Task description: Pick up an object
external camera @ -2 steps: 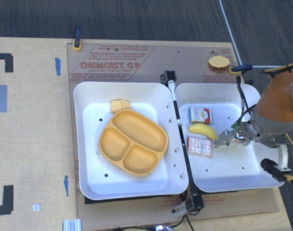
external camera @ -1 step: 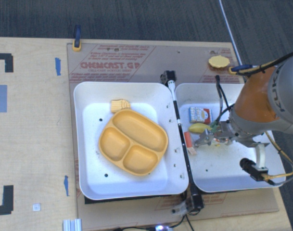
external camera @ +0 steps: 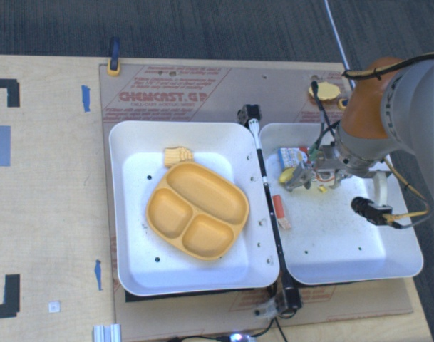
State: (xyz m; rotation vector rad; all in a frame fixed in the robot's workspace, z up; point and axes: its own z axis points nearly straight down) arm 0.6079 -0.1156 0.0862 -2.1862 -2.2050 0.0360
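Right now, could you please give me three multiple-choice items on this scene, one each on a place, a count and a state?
1. Where does the yellow tray lie?
A. left bin
B. right bin
C. on the bench outside the bins

2. How many compartments has the tray?
A. two
B. three
C. five

3. How does the tray sit?
A. flipped over
B. open side up
C. standing on edge

Answers: 1 A, it rests inside the left bin. 2 B, three hollows show. 3 B, its hollows face the camera.
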